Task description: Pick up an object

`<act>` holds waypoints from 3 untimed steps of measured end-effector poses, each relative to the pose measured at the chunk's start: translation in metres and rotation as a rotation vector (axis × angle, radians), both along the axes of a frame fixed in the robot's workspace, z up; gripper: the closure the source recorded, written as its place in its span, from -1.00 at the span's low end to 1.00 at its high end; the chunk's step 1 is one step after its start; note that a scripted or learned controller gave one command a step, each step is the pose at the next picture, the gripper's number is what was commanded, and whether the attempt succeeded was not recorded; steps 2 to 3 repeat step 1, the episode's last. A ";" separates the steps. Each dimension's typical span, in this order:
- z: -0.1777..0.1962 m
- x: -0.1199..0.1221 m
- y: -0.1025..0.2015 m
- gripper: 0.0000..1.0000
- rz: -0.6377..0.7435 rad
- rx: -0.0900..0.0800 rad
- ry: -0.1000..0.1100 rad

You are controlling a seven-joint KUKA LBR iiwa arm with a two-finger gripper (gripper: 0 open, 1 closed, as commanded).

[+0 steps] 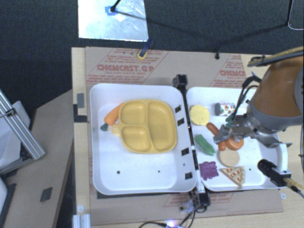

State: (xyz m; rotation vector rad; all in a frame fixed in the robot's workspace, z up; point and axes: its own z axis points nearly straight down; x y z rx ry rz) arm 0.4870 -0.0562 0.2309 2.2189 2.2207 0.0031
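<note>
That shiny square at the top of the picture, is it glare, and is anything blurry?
In the camera view, the silvery sheet behind the bench catches the light and looks washed out in patches. The yellow divided plate in the left bin is evenly lit and fairly sharp. The arm at the right looks soft, and small toys such as the pizza slice lack fine detail.

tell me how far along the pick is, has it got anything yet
Done: the arm has reached into the right bin, with the gripper low among the toy food. In hand: it sits at the orange piece, but a grasp cannot be confirmed. Left: closing on an object and lifting it clear; the pizza slice and green pickle lie untouched.
</note>
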 end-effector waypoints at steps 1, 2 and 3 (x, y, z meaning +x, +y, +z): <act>-0.007 0.013 0.000 1.00 0.004 0.000 0.000; -0.007 0.013 0.000 1.00 0.004 0.000 0.000; -0.007 0.013 0.000 1.00 0.004 0.000 0.000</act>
